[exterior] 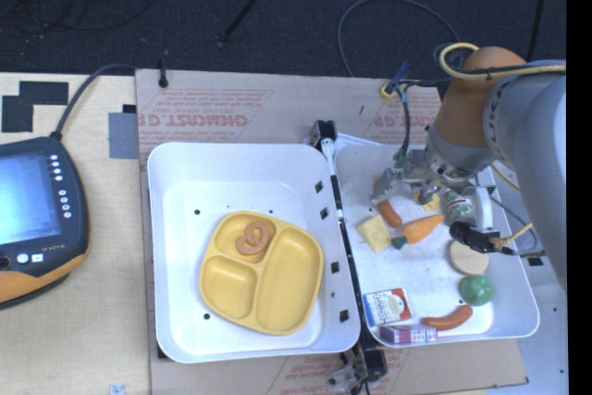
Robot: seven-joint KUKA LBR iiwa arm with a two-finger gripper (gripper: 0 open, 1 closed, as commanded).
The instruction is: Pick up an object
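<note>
Where the grey arm [518,120] with its orange band [476,102] reaches in from the right, the pincer [407,185] is seen low over the upper part of the right bin [527,314]. Whether it is spread or pressed together cannot be told, and nothing is seen between its tips.

Several small things are scattered in the right bin. A short orange-red piece [389,214] is found just below the pincer, and a pale yellow wedge [374,234] lies beside it, toward the bin's left wall. A toy carrot [421,228] is laid at a slant to the right of the wedge, its tip pointing up and right. A small can [460,204] is seen near the arm's wrist, with a beige round piece [469,257] below it and a green round thing [477,290] lower still. A red sausage-like piece [447,319] is placed near the bin's lower edge, and a small printed carton [386,304] lies to its left, with another small package [401,335] just beneath.

In the left bin [176,199] a yellow divided plate [277,277] is set, and an orange coiled piece [252,239] rests in its upper compartment.

Both bins are carried by the table [92,310], on which a handheld screen unit [37,217] is laid at the far left.
</note>
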